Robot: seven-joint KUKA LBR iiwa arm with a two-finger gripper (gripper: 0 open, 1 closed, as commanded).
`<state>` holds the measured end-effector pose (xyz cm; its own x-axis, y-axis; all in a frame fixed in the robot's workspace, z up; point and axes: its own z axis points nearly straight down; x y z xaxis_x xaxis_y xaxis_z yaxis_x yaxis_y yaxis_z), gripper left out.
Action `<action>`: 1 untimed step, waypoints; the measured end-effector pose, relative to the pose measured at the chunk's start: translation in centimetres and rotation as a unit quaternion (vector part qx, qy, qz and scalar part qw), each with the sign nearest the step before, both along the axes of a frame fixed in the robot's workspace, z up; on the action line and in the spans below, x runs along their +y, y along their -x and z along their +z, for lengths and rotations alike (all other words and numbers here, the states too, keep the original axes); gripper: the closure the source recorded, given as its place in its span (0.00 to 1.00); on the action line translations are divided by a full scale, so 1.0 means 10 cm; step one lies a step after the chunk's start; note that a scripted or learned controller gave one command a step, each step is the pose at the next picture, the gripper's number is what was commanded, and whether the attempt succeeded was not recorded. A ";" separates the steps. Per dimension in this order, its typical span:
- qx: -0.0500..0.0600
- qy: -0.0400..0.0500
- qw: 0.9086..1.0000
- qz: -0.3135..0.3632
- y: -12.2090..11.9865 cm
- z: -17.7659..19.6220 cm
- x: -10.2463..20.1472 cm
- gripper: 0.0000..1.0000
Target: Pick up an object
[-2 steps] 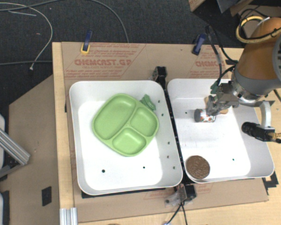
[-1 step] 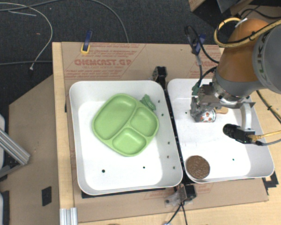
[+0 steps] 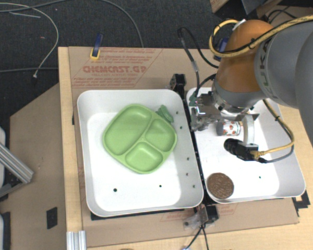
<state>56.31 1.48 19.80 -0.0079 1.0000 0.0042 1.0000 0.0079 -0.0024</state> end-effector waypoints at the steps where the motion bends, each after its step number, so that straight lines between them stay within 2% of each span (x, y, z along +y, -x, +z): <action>1: -0.002 0.001 1.000 0.000 -0.03 0.19 0.58 1.00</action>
